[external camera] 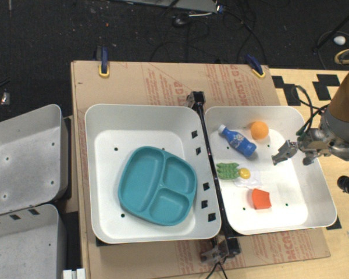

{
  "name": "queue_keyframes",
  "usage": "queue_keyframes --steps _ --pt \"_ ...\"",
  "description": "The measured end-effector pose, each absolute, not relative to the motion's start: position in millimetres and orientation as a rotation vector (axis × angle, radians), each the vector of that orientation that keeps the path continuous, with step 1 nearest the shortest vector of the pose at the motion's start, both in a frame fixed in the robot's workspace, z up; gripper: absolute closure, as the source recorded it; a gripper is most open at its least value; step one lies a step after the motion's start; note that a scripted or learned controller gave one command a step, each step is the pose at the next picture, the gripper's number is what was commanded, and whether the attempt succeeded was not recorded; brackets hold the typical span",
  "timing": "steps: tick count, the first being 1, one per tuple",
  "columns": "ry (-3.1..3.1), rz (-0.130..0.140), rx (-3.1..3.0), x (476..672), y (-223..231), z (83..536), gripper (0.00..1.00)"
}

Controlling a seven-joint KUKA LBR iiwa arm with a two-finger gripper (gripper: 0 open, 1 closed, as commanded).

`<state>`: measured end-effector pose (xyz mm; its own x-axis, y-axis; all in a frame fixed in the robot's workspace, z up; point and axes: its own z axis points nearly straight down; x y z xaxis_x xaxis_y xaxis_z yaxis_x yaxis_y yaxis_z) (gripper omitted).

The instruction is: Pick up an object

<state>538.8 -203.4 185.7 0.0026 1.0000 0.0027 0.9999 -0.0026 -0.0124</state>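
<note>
Gripper [292, 149] hangs over the right bin's [314, 208] right edge; whether it grips anything, I cannot tell. Inside lie blue bottle [238, 141], orange ball [259, 130], red block [261, 199]. Teal tray [157, 185] occupies left bin [104, 156].

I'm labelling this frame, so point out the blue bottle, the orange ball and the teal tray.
Bottle [239, 142], camera view, middle of its body.
Ball [259, 130], camera view, its centre.
Tray [157, 186], camera view, central divider.
</note>
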Motion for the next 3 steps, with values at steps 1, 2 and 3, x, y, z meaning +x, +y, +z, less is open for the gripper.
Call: queue_keyframes --steps 1,2,3 --pt "-2.222 0.001 -2.22 542.1 -203 192 0.0" --pt "-2.22 0.003 -2.22 551.7 -205 141 0.0" --pt "-2.219 0.002 -2.221 551.4 -204 90 0.0"
